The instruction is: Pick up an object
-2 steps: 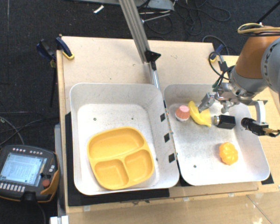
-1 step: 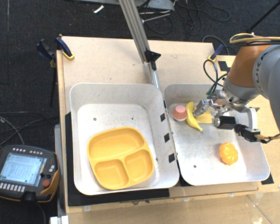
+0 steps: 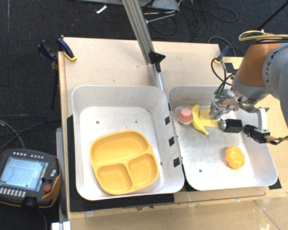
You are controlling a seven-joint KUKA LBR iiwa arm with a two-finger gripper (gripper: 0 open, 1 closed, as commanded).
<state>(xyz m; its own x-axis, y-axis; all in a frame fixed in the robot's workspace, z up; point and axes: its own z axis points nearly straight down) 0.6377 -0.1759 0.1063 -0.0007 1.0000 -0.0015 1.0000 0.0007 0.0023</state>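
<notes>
In the right bin (image 3: 259,176) lie a yellow banana (image 3: 199,120), a small pink round object (image 3: 185,115) just left of it, and an orange-yellow lumpy fruit (image 3: 234,157) toward the front right. My gripper (image 3: 216,114) reaches in from the right and hangs low over the banana's right side, touching or nearly touching it. The wrist body hides the point of contact. The orange fruit lies apart from the gripper, below and to its right.
A yellow divided plate (image 3: 125,162) lies in the left bin (image 3: 86,104). A slanted metal pole (image 3: 140,25) rises from between the bins at the back. A teach pendant (image 3: 24,176) sits off the bench at the lower left.
</notes>
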